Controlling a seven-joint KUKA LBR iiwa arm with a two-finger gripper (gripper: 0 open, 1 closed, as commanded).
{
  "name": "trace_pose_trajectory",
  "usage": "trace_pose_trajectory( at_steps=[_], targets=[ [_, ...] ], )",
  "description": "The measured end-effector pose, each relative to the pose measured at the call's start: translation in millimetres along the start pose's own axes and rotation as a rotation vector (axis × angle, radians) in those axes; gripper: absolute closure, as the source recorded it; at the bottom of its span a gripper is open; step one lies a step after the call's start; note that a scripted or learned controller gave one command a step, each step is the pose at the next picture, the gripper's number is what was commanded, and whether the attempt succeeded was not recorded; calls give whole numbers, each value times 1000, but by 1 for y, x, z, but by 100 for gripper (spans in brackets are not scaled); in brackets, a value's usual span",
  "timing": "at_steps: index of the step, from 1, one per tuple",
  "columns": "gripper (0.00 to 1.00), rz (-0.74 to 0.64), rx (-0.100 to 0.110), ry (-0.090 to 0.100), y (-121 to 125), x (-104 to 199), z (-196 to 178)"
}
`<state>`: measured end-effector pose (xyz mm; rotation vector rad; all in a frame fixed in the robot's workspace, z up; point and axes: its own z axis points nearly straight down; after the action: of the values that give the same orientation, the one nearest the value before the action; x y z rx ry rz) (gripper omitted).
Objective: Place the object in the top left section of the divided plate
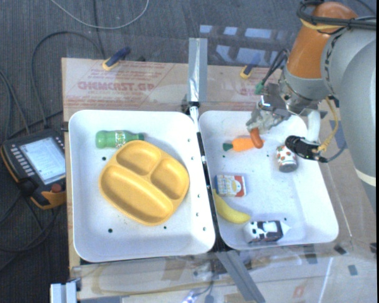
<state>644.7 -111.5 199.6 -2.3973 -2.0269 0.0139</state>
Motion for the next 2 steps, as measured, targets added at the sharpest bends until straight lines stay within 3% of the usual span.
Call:
trace_pose_trajectory(
  at_steps=[1, 2],
  targets=[
    [100, -264, 0, 4, -45, 71, 20],
    [100, -35, -2, -1, -25, 151, 19]
  ],
)
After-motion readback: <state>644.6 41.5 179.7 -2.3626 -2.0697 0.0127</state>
